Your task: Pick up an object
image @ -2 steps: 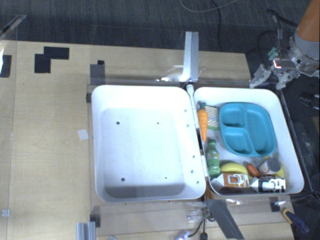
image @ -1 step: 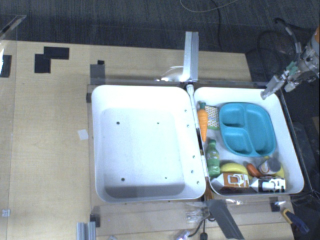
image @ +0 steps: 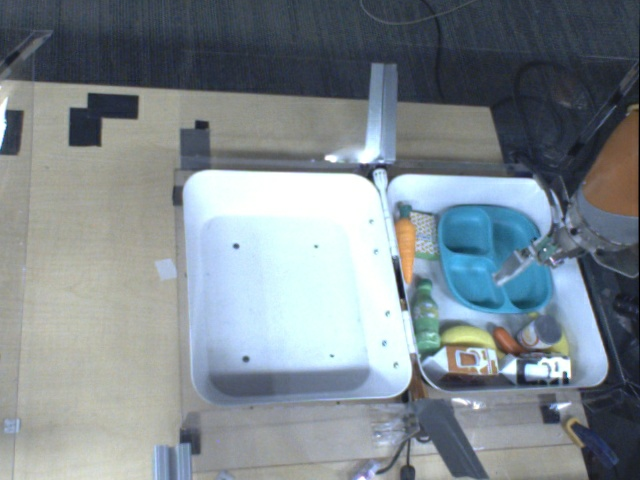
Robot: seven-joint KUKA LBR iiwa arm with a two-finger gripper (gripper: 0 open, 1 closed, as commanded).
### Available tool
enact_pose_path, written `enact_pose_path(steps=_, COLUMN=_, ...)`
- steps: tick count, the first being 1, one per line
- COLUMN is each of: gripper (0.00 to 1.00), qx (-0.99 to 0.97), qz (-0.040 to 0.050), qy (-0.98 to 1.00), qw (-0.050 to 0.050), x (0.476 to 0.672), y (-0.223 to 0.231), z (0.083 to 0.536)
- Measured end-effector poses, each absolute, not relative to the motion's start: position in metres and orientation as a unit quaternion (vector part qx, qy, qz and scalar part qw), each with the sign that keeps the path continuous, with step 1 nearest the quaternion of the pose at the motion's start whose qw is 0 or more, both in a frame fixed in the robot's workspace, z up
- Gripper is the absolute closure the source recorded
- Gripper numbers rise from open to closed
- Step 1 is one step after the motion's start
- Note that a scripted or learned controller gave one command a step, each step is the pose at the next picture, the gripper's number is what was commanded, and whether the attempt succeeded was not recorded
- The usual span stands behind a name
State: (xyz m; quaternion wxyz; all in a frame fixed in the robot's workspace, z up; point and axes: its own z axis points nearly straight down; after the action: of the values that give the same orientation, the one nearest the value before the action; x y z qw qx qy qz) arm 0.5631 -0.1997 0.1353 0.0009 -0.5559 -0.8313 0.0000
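My gripper [image: 521, 264] reaches in from the right and hovers low over the right side of a blue divided plate [image: 480, 248] in the right bin [image: 592, 328]. Nothing shows in its grasp. An orange carrot [image: 404, 241] lies along the bin's left wall, with a green bottle [image: 426, 316] below it. A banana [image: 468, 336], a brown box [image: 472, 362], a black and white bottle [image: 536, 371], a small red item [image: 505, 341] and a grey can [image: 546, 330] crowd the front of that bin.
The left bin [image: 210, 198] sits beside the right one, with a narrow divider between them. A metal post [image: 383, 108] stands behind the bins. Cables lie on the dark floor at the back and right.
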Motion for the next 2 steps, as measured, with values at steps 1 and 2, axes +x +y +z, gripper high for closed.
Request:
enact_pose_path(steps=1, gripper=0.00, qx=-0.659, qz=-0.0007, qy=-0.752, qw=0.003, x=0.599, y=-0.202, z=0.100)
enact_pose_path(steps=2, gripper=1.00, qx=-0.651, qz=-0.0046, qy=-0.759, qw=0.024, x=0.600, y=-0.183, z=0.107)
